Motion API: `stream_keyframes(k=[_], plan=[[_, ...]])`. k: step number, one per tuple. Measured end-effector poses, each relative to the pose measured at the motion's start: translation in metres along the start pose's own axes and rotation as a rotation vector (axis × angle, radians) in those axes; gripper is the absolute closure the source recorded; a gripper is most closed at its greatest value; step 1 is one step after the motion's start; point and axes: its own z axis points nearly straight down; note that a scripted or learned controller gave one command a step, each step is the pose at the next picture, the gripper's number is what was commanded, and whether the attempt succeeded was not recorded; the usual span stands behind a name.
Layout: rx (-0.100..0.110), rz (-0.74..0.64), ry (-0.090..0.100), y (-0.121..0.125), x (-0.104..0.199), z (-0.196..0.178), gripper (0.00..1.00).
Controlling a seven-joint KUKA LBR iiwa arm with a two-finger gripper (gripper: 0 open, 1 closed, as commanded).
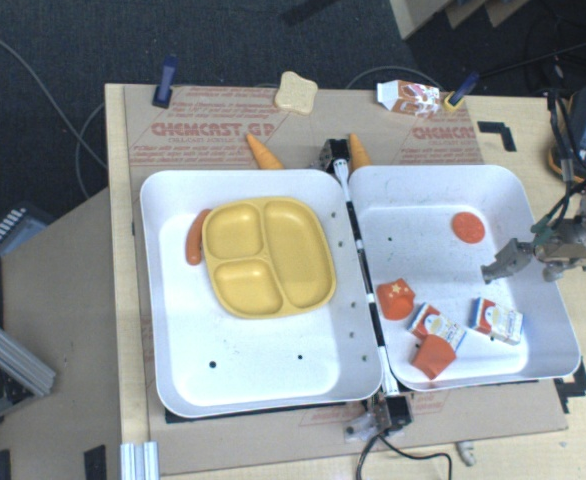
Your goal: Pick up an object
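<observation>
2 shallow white bins sit side by side on the surface, a sheet of brown cardboard printed with red lettering. The left bin holds a yellow divided plate with 3 compartments, lying flat towards the far side. A red sausage-shaped piece lies just beside the plate's left edge, touching or nearly touching it.

The right bin holds the loose objects. A flat orange-red disc lies towards the far right of it, well apart from the rest. Near the divider between the bins lies a red tomato-like piece. Just right of it is a small red-and-white carton, and nearer still a red block close to the bin's near rim. Another red-and-white carton lies further right.

The jaws reach in from the right, over the right part of the right bin, between the disc and the right-hand carton. Nothing is visible between them; how far apart they stand I cannot tell.

On the surface beyond the bins lie a slice of toy bread, an orange carrot-like piece, a second orange piece, a crumpled white-and-red wrapper and a blue clamp.
</observation>
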Motion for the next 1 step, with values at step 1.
stream_keyframes(k=[1], plan=[[0.001,0.000,0.000,0.0448,-0.0484,0.0851,0.00]])
